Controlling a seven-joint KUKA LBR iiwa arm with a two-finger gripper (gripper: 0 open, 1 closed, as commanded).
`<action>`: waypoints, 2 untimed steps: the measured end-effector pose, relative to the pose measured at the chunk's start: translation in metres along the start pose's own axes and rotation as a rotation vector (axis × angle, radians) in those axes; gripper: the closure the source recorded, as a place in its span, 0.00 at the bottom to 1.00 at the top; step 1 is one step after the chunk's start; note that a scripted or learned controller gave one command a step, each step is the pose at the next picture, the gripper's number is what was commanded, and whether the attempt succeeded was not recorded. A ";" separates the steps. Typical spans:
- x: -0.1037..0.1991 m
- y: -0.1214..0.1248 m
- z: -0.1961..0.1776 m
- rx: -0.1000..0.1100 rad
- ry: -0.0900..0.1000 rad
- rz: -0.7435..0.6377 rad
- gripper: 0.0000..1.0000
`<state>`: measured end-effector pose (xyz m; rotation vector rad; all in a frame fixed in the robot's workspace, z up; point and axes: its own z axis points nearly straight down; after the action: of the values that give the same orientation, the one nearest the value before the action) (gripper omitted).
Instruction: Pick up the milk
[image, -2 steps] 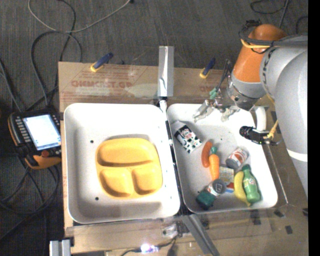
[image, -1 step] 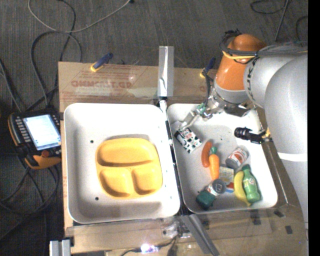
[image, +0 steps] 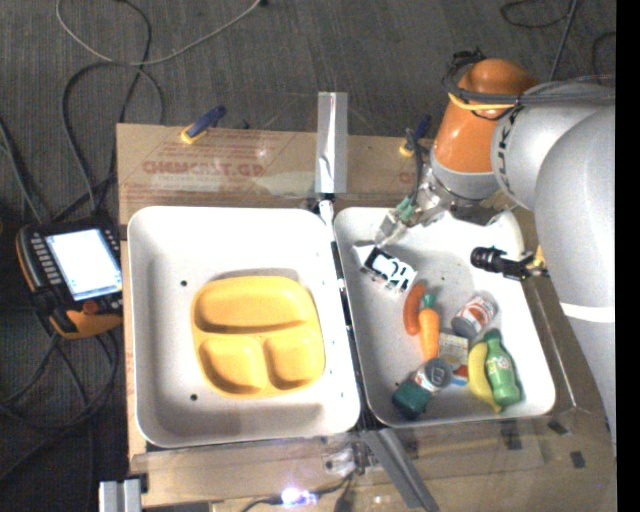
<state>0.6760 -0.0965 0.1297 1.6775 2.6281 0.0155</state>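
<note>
In the upper part of the right bin (image: 540, 400), the gripper (image: 392, 229) hangs just above the milk carton (image: 389, 270); finger opening cannot be told, nothing visibly held.

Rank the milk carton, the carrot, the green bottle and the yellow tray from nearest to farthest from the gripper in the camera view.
From the gripper, at the right bin's far-left corner:
1. Milk carton, just below it.
2. Carrot, mid-bin.
3. Green bottle, toward the near right corner.
4. Yellow tray, in the left bin; close to the bottle's distance, so that order is uncertain.
</note>
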 end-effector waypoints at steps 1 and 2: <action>0.035 -0.061 -0.055 0.026 0.011 0.331 1.00; -0.002 -0.022 -0.089 0.025 0.008 0.416 1.00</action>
<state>0.6544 -0.1075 0.2179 2.2002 2.2408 -0.0038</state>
